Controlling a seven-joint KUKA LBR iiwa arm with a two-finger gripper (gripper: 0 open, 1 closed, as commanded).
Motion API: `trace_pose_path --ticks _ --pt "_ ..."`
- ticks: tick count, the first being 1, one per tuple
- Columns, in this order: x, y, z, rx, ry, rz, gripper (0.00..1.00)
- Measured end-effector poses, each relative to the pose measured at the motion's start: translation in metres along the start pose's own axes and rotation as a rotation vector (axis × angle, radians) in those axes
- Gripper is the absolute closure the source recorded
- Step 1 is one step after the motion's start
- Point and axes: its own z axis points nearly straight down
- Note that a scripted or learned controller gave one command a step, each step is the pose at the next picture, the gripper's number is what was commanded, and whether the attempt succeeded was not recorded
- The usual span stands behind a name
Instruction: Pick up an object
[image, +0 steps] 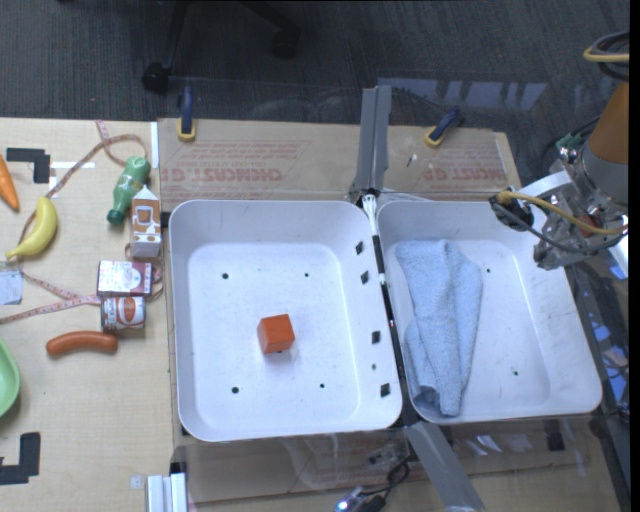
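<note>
An orange-red cube (276, 333) rests on the floor of the left white bin (200, 400), slightly below its centre. A blue-grey towel (440, 322) lies crumpled lengthwise in the left half of the right white bin (560, 400). My gripper (549, 250) hangs at the end of the arm over the upper right rim of the right bin. It is well to the right of the towel and far from the cube, and cables and wrist parts blur its tip.
On the bench left of the bins lie a banana (35, 228), a green bottle (128, 187), a small carton (146, 225), a can (124, 313) and a sausage (82, 343). A grey metal bar (373, 140) rises behind the seam between the bins.
</note>
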Motion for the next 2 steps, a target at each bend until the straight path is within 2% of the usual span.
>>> trace_pose_path --ticks 1,2 --pt "0.0 0.0 -0.009 0.001 -0.003 -0.003 1.0" --pt "-0.018 0.018 0.102 0.002 0.0 -0.01 1.0"
